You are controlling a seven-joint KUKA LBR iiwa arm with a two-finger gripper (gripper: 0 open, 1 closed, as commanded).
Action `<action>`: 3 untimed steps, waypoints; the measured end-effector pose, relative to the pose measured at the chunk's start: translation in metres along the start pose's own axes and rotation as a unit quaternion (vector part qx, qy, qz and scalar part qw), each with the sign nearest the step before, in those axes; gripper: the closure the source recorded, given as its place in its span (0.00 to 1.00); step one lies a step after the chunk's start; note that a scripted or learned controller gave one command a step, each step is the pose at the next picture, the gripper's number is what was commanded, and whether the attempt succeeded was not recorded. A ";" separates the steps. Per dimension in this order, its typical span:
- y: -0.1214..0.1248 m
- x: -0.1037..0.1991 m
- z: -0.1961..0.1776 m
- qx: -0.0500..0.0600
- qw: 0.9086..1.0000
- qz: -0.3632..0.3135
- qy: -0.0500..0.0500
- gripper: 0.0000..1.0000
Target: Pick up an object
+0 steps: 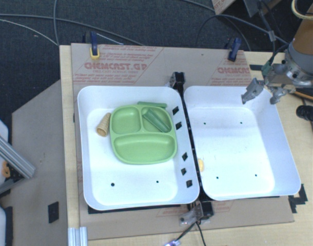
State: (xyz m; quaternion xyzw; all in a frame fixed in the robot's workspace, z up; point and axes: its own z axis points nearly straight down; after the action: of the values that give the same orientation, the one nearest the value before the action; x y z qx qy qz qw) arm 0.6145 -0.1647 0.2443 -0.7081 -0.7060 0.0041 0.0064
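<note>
In left bin: green tray [143,142], long axis left-right; tool [262,94] spread, holding nothing.

Green divided plate [143,137]: three compartments, lying flat in the left bin, upper-centre. Dark green elongated piece [156,119]: lies diagonally in the plate's upper-right compartment. Flat green strip [152,105]: just beyond the plate's far rim. Tan cone-shaped object [103,124]: lies just beside the plate's left edge.

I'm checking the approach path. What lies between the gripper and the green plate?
The raised rims where the two bins meet. The gripper hangs over the right bin's far edge; the green plate lies in the left bin.
</note>
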 end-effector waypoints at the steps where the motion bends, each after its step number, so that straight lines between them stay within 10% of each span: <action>1: 0.002 0.000 -0.008 -0.007 1.000 -0.002 -0.001 0.00; 3: 0.006 -0.010 0.097 -0.005 1.000 -0.002 -0.001 0.00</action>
State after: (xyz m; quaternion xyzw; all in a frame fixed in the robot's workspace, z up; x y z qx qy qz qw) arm 0.6192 -0.1741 0.1474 -0.7069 -0.7073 0.0011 0.0023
